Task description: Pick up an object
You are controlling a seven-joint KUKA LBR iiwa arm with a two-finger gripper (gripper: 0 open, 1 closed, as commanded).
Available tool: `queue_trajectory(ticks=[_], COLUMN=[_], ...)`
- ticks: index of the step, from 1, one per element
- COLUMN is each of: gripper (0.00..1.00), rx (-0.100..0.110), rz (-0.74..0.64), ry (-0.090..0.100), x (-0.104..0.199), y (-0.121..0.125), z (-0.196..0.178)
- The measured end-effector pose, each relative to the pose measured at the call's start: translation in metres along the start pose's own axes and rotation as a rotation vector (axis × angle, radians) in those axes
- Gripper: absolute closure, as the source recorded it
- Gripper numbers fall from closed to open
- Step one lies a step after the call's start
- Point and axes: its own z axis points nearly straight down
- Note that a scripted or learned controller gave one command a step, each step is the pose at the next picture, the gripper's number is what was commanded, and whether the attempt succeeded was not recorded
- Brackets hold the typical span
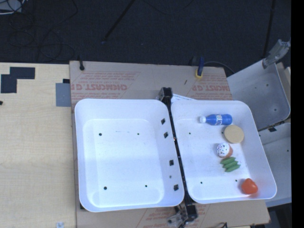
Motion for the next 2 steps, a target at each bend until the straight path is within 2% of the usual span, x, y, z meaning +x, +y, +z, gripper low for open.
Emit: queue_trajectory(ticks=[1, 2], gripper=[1.0, 1.0], rx=[0.004, 0.021], rz=[-0.005, 0.007], ry=[0.0, 0.007], x=[0.001, 0.014], y=[0.0, -0.051], z=[-0.008, 0.184])
